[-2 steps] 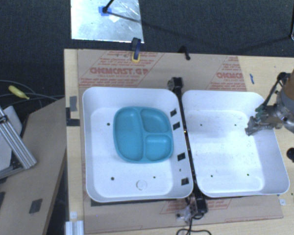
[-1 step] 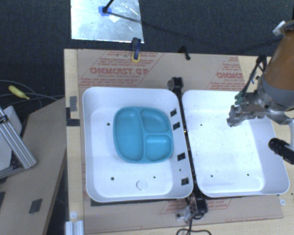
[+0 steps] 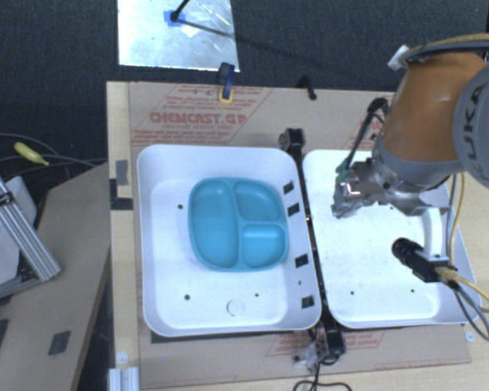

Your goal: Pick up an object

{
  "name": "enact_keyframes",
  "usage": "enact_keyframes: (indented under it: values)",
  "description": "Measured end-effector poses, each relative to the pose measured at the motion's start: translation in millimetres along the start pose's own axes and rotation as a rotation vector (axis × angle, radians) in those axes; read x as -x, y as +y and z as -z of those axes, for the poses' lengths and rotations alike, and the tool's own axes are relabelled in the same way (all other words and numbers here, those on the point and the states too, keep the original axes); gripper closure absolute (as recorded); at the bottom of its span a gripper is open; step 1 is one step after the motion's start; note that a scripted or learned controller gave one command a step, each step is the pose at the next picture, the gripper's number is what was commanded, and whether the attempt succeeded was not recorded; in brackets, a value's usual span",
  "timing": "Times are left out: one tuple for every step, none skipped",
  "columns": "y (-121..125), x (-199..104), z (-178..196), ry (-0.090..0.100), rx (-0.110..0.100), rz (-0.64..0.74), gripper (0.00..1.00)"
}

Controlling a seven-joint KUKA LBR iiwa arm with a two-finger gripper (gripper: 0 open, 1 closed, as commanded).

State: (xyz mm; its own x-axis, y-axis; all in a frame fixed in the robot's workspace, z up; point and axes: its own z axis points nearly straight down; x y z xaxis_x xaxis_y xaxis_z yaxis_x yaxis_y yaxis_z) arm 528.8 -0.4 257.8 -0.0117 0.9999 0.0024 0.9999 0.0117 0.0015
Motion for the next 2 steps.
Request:
enact_keyframes:
  values:
    - [14.6,-97.9,8.5,0.001,0.002,0.002,1.0]
    - [14.1,-91.3,8.0,-0.002,0.0,-0.009,0.0]
